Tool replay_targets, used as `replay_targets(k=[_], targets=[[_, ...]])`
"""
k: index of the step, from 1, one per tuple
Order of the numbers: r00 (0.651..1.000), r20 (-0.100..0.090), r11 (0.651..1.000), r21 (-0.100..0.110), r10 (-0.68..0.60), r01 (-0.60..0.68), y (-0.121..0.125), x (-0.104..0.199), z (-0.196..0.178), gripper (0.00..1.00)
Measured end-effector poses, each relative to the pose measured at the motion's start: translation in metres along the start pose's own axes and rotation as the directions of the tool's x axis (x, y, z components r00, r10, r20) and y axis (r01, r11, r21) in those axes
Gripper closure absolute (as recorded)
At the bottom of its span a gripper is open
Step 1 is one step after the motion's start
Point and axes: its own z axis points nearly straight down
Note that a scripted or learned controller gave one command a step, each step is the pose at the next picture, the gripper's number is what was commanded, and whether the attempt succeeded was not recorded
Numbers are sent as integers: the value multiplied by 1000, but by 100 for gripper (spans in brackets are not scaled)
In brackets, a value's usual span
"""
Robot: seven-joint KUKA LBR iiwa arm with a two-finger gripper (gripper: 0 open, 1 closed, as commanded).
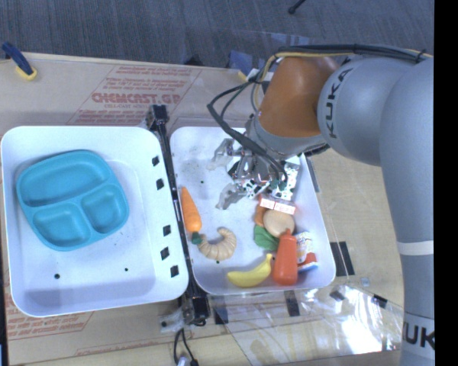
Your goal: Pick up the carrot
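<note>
**Carrot in right bin, gripper nearby**

I see the left bin [15, 280] holding a blue divided plate [71, 197]. In the right bin [195, 139], the carrot [190, 211] lies along the left wall, apart from the gripper [248, 178]. A croissant [220, 244], banana [249, 274] and red bottle [286, 258] sit further right. The gripper hangs over the bin's middle; its fingers look spread with nothing between them, though clutter blurs this.
</note>
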Motion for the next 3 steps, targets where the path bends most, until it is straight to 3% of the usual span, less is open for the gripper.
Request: replay_targets(k=[1, 2, 3], targets=[[1000, -10, 1000, -3, -13, 13, 19, 21, 33, 0], [946, -10, 946, 1, 323, -323, 25, 62, 32, 0], [875, -5, 875, 2, 485, -485, 20, 18, 31, 0]])
